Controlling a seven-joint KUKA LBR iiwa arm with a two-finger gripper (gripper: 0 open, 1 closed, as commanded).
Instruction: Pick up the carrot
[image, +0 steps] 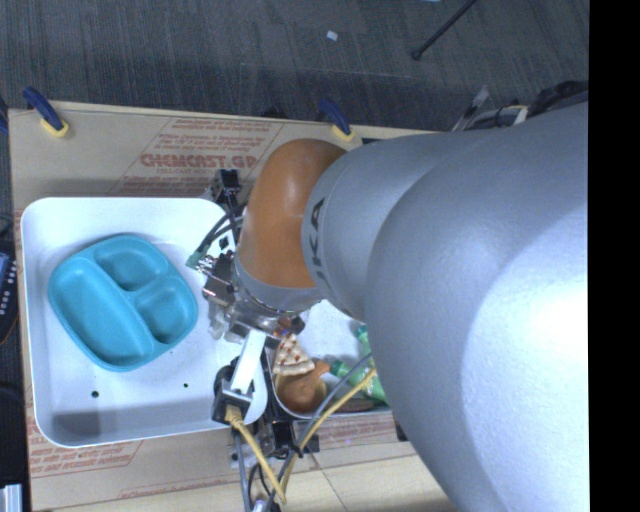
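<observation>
Gripper (262, 330), state impossible to tell, is hovering lower centre over crowded toys; risking seizing the pizza slice (290, 352) instead of carrot.

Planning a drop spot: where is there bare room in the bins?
The left bin has bare floor in front of the blue tray, toward the near wall, and a strip behind it. The right bin is crowded: the arm covers it, with toy food bunched below the wrist.

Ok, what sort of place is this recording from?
Most likely a robot test bench in a lab: a white bin holding a blue divided tray, set on a board held by blue clamps, with the grey arm above.
</observation>
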